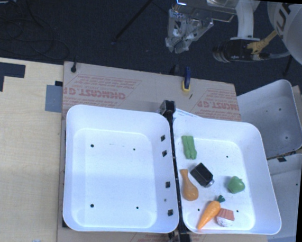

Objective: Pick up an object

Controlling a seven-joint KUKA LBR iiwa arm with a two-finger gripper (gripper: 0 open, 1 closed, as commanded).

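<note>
Hand up high at the top of the camera view, hanging above the dark floor beyond the far edge of the table, well apart from both bins, and you can't tell from here whether it is wide or narrow; nothing shows between its tips, so count it as carrying nothing. That puts you right at the start: no object lifted yet, the whole pick left to do. Your candidates all sit in the right bin: a green block near the divider at the far side, a black box just nearer, an orange gourd-shaped piece lying just beside it by the divider, a green pepper on its own toward the right, and at the near side a toy carrot touching or nearly touching a small red and white piece. The left bin offers you no target. As for obstacles, the black hinge strip between the bins crowds the gourd piece and the green block, and the carrot and its neighbour are tight together; the pepper looks the freest reach, in my judgement.
</note>
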